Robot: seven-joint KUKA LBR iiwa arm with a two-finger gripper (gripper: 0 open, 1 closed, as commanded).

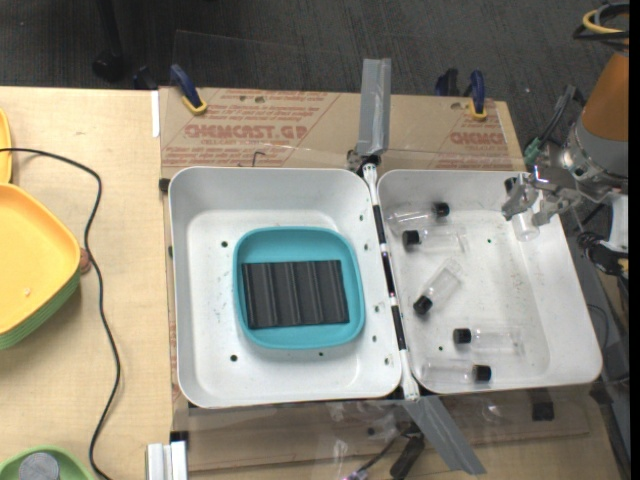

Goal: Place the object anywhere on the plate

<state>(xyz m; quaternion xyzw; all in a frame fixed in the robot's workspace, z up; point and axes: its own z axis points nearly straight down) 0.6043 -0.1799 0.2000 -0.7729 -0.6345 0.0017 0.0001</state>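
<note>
The gripper [527,206] is hovering over the right bin's [560,358] far corner, possibly pinching a clear vial [524,224], while the teal plate [298,340] is lying well to its left.

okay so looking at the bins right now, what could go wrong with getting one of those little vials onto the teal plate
1. The vials are clear with small black caps and lie scattered at different angles in the right bin, so a grasp could easily slip or miss.
2. The gripper sits near the right bin's far corner, and the plate is in the left bin; a carried vial must cross the raised divider between them and might drop.
</note>
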